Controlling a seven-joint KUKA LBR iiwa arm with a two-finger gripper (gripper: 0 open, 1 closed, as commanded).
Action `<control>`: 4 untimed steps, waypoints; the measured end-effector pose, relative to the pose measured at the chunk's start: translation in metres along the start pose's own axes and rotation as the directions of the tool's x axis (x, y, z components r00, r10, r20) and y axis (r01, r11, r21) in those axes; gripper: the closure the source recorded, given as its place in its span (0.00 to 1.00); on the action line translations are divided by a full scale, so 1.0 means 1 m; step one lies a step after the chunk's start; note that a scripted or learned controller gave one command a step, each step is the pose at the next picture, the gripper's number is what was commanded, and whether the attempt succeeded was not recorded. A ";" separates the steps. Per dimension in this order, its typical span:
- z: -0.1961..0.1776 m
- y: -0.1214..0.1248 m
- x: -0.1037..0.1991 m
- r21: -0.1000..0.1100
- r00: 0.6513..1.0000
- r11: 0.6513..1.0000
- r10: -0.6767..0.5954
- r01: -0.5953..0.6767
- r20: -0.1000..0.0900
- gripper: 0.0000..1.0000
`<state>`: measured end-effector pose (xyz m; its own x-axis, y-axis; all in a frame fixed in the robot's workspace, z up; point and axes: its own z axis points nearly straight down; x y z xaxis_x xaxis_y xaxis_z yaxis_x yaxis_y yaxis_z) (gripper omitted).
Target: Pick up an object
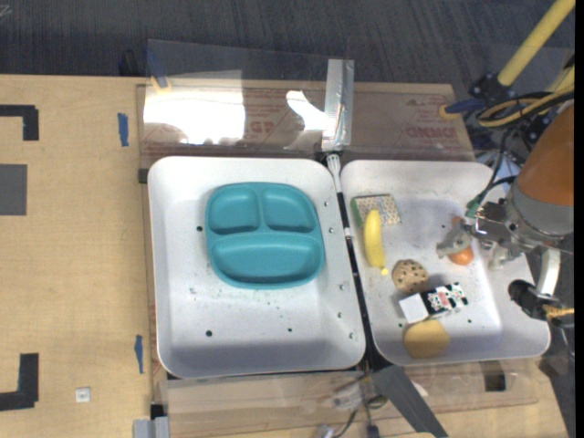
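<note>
Right now my arm [547, 167] reaches into the right bin [401, 179]; my gripper [464, 243] hangs over the small orange ball [463, 256], just below its tips; clenched or released, can't tell.

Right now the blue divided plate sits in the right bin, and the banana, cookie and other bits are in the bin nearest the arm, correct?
Not quite. The camera view shows the blue divided plate in the left bin, not the right one. The rest holds: the banana, the cookie and the other bits lie in the right bin, nearest the arm.
</note>
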<state>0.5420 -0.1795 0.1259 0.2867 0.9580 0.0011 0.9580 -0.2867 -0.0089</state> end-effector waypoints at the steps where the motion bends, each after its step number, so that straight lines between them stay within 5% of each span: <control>1: 0.039 -0.028 0.003 -0.014 1.000 1.000 -0.012 0.012 0.000 0.00; 2: 0.028 -0.027 0.003 -0.019 1.000 1.000 -0.011 0.011 0.000 1.00; 3: 0.038 -0.017 0.021 -0.013 0.895 0.895 -0.446 0.446 0.008 1.00; 4: -0.007 0.041 0.058 -0.015 0.920 0.919 -0.393 0.393 0.005 1.00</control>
<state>0.5984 -0.1357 0.1321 -0.1128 0.9936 -0.0010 0.9936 0.1128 0.0076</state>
